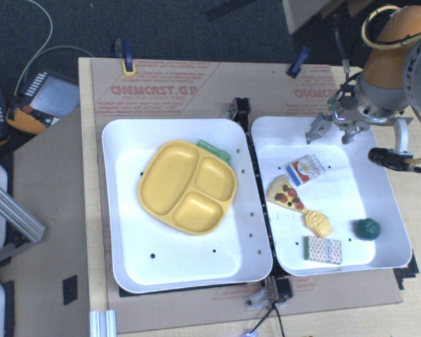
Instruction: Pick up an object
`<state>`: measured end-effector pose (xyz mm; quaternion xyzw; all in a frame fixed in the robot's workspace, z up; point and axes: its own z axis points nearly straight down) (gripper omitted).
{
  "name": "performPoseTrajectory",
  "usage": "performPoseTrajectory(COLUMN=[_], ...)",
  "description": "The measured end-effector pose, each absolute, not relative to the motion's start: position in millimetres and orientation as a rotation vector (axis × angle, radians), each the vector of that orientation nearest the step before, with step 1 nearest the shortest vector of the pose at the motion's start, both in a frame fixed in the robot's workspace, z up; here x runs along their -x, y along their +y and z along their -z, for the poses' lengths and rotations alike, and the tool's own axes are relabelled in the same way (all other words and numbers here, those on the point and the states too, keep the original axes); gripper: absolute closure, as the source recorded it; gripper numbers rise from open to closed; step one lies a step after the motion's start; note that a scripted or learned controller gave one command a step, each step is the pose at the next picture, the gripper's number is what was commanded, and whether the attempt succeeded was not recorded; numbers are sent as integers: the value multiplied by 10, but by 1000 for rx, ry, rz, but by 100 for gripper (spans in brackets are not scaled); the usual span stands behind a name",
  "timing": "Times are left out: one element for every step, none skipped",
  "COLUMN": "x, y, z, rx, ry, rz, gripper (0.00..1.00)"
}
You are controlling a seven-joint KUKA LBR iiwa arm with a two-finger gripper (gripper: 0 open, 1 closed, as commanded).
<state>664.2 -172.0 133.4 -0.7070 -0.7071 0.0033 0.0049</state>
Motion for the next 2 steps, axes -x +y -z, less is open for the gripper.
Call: performPoseTrajectory(x=[-6630, -6642], y=[-1715, -1717], z=[-781, -883], rx=[2216, 2215], ry=[-2217, -2220], rz=[-7, -7], gripper=[0, 100])
